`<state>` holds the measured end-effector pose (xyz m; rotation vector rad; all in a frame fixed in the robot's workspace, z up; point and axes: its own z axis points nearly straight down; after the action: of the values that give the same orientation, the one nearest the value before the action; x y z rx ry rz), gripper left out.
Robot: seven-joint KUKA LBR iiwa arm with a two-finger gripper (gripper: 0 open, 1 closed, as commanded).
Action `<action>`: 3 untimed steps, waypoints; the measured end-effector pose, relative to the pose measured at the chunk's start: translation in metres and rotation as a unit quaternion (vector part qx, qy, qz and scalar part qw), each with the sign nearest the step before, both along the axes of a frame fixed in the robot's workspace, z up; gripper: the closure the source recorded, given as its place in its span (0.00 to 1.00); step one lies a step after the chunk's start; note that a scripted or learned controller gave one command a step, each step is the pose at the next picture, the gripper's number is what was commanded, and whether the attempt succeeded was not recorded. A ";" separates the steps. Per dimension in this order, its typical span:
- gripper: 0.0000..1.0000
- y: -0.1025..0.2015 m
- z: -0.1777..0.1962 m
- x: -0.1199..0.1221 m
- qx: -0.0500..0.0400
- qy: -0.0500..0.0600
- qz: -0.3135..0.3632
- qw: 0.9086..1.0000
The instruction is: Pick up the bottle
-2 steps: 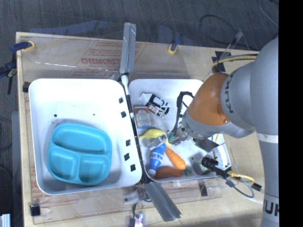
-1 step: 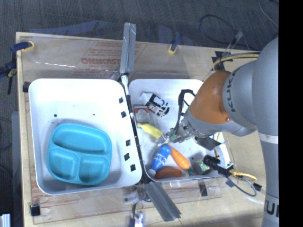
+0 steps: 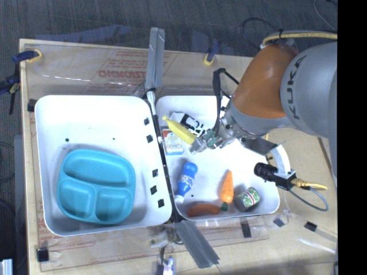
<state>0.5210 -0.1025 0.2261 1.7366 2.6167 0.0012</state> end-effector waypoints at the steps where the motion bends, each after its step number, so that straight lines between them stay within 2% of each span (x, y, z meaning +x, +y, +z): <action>1: 0.00 0.000 0.000 0.000 0.000 0.000 0.000 1.000; 2: 0.00 -0.017 -0.087 -0.020 0.001 0.002 0.073 0.997; 3: 0.00 -0.064 -0.134 -0.006 0.000 0.001 0.041 0.999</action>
<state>0.5149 -0.1661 0.0918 1.6301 2.6871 -0.0002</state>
